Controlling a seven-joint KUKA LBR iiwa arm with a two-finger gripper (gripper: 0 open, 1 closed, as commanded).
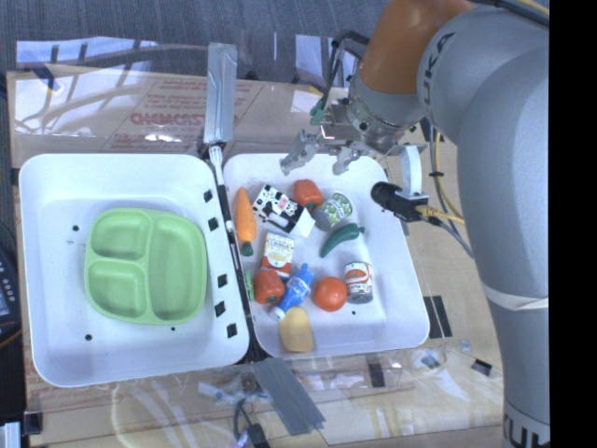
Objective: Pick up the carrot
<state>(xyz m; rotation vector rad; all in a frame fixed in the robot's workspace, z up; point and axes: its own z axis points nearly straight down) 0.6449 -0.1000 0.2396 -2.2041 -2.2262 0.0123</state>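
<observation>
1. We see the metal end effector hovering over the right bin's far rim, its two fingers spread apart with nothing between them.
2. The carrot, a smooth orange taper with a green tip, lies along that bin's left wall.
3. The left bin holds a glossy green divided plate.

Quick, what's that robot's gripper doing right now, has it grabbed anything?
Gripper: open, holding nothing, above the right white bin's far edge; the orange carrot lies untouched.
</observation>
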